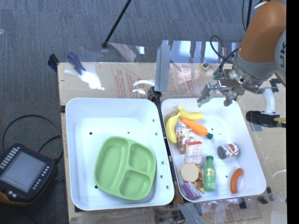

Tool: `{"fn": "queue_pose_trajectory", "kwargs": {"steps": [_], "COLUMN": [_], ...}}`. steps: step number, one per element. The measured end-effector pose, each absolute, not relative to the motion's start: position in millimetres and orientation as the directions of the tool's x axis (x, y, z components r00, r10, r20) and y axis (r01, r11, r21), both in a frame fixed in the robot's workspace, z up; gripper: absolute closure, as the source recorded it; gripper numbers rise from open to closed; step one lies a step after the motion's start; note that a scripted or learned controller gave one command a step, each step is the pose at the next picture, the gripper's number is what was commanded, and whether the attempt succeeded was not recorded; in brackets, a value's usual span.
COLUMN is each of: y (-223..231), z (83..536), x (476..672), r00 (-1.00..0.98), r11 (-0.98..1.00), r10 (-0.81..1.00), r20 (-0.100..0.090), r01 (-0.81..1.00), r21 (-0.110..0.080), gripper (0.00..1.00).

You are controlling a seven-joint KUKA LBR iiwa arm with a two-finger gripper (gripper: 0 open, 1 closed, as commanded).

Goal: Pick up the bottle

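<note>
A small green bottle (209, 173) with a green cap lies in the right bin (243, 125), near its front edge, among other toy foods. My gripper (217, 96) hangs above the far rim of the right bin, well behind the bottle. Its two fingers (205, 96) are spread apart and hold nothing.
The right bin also holds bananas (174, 123), a carrot (195, 127), small cartons (193, 151), a can (227, 150), a sausage (236, 180) and a round cookie (189, 172). In the left bin (84, 125) lies a green divided plate (125, 167). A pendant (21, 171) rests on the floor at left.
</note>
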State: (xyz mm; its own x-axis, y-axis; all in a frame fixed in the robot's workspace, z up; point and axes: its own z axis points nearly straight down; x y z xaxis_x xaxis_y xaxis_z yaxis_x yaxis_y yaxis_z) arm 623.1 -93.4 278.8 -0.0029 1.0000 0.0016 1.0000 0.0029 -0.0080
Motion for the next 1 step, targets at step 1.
{"fn": "queue_pose_trajectory", "kwargs": {"steps": [1], "y": [-92.7], "z": [284.9], "x": [623.3], "r00": [-0.004], "r11": [0.004], "r10": [1.000], "r20": [0.003], "r01": [1.000], "r21": [-0.015], "gripper": [1.00]}}
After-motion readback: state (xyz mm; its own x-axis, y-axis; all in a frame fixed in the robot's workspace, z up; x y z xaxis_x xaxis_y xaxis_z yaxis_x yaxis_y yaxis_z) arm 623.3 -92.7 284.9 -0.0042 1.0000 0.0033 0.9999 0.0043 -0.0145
